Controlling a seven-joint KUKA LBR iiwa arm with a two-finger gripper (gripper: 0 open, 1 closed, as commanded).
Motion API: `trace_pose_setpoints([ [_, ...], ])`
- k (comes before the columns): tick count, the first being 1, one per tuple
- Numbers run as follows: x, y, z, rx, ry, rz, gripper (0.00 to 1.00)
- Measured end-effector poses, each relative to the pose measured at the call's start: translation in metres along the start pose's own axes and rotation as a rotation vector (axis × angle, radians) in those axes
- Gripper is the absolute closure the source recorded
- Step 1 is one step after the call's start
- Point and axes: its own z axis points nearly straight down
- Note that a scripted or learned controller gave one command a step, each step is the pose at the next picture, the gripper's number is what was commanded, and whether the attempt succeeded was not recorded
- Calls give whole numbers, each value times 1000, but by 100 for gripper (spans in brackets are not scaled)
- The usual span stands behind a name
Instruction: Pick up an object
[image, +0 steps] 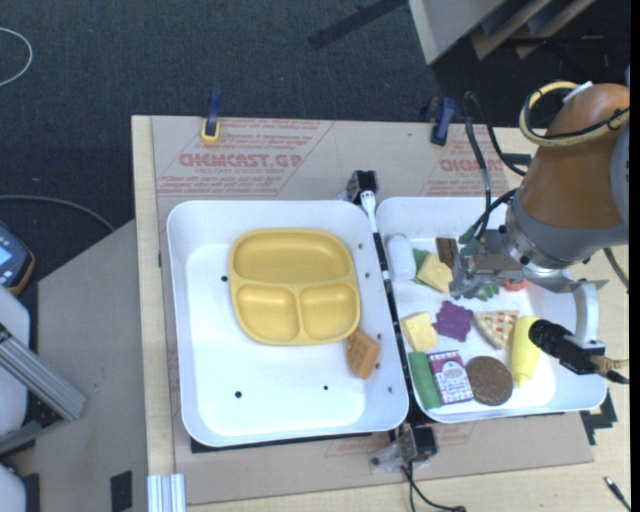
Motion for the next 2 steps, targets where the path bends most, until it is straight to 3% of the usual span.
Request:
trace_pose_setpoints([
  [1,32,-34,16,3,0,1,100],
  [2,25,-30,17,-2,-3,4,100],
])
